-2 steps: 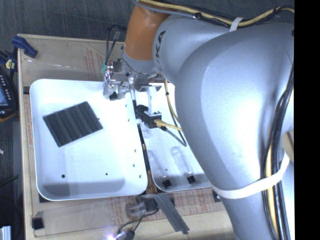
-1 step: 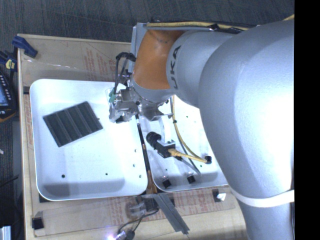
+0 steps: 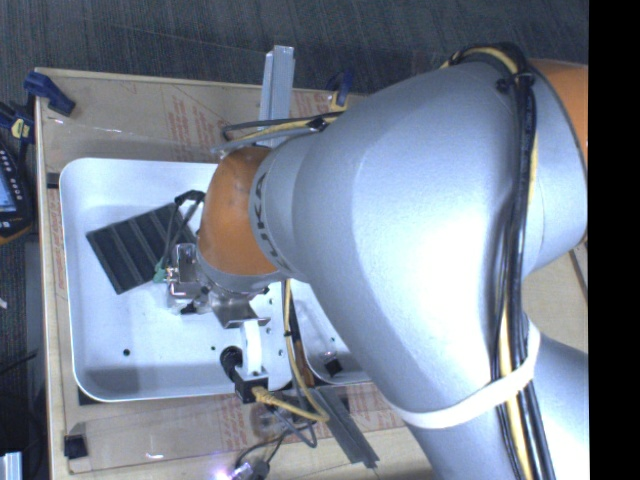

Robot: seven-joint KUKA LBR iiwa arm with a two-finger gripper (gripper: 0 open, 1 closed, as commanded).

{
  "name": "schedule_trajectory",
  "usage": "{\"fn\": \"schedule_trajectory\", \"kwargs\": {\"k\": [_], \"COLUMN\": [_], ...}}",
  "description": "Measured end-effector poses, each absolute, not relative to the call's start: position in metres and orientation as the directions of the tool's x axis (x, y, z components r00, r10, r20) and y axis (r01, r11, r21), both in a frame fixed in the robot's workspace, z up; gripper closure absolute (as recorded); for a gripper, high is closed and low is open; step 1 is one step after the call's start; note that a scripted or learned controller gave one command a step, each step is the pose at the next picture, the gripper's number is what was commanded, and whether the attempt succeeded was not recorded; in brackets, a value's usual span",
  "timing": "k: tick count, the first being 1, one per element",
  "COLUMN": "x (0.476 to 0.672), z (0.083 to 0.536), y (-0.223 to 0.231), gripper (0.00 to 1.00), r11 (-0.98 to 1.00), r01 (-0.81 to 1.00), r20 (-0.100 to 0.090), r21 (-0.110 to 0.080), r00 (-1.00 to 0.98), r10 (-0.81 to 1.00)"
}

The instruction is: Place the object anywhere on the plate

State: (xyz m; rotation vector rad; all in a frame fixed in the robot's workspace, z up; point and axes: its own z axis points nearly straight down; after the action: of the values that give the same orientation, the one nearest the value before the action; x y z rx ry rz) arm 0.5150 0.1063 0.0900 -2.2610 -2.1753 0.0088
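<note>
Arm: large grey body taking up most of the right side of the scene, with an orange band just above the wrist. Black and yellow cables run along its outer flank, and a pale strap wraps round the lower part.

Gripper: hangs low over the left bin, just below the orange band. Metal wrist hardware and a white bracket with a black fitting sit beneath it. From where I stand, whether the claw is released or clenched cannot be told; the arm's bulk hides too much.

Left bin: shallow, white, rounded corners, set on the bench. A few small dark specks mark its floor toward the near side.

Plate: dark, flat, ribbed rectangular slab, lying at a slant in the left bin's upper half. Its right end runs just beside the gripper and is partly covered by the wrist.

Object: a small green bit shows at the plate's lower right edge, hard against the gripper. Too small and too hidden to say what it is, or whether it rests on the plate.

Right bin: a curved white edge shows under the arm.

Bench: light wood, blue clamps at its far left corner.
</note>
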Motion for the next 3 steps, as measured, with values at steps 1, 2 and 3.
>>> {"fn": "schedule_trajectory", "kwargs": {"k": [1,2,3], "x": [0.476,0.475,0.485], "z": [0.191,0.191,0.096], "y": [0.020,0.087,0.163], "gripper": [1.00,1.00,1.00], "r11": [0.049,-0.241,-0.407], "r01": [0.999,0.971,0.913], "r20": [0.000,-0.002,-0.005], "r21": [-0.003,-0.004,-0.009], "r00": [-0.049,0.241,0.407], "r10": [0.999,0.971,0.913]}}
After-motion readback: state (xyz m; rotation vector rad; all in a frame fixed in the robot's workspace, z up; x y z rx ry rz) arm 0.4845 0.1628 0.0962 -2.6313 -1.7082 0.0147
